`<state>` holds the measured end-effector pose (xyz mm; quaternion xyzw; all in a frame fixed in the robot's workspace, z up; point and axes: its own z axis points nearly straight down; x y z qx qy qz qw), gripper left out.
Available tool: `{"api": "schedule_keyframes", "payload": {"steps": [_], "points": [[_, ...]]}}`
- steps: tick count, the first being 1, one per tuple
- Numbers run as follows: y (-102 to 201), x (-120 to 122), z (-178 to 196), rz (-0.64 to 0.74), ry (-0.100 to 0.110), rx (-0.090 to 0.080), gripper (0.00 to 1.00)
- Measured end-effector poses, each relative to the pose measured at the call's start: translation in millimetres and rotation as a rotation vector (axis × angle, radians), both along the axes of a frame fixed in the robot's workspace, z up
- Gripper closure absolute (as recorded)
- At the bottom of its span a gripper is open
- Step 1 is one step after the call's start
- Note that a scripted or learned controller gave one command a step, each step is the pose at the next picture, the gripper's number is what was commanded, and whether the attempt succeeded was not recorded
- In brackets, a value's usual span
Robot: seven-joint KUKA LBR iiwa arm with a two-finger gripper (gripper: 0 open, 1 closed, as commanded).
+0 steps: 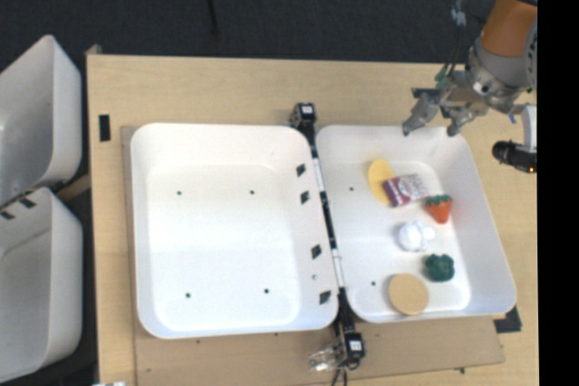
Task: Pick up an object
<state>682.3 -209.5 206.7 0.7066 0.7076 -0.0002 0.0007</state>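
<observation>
Hovering gripper (432, 124) — open, above right bin's (479, 280) far rim

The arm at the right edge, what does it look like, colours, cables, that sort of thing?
The arm has an orange band above a grey wrist, with a pale cable looping over its top. Its gripper is grey metal, ending in two slim prongs, with small brackets and fittings sticking out around it.

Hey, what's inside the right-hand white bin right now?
The right bin holds a yellow piece, a purple packet overlapping its edge, an orange-red toy, a white ball, a dark green object and a tan disc. Whatever lies beneath them is covered.
</observation>
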Motion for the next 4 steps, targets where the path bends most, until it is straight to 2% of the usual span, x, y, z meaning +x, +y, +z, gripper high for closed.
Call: {"api": "schedule_keyframes", "payload": {"steps": [1,2,3,4], "points": [[31.2,7.2,-19.2,0.003,0.001,0.0,0.0],[33.3,-31.8,-108.0,-0.001,0.003,-0.001,0.0],[22.4,-22.6,-104.6,-0.002,-0.003,-0.001,0.0],[81.6,-14.3,-105.6,0.005,0.0,0.002,0.0]]}}
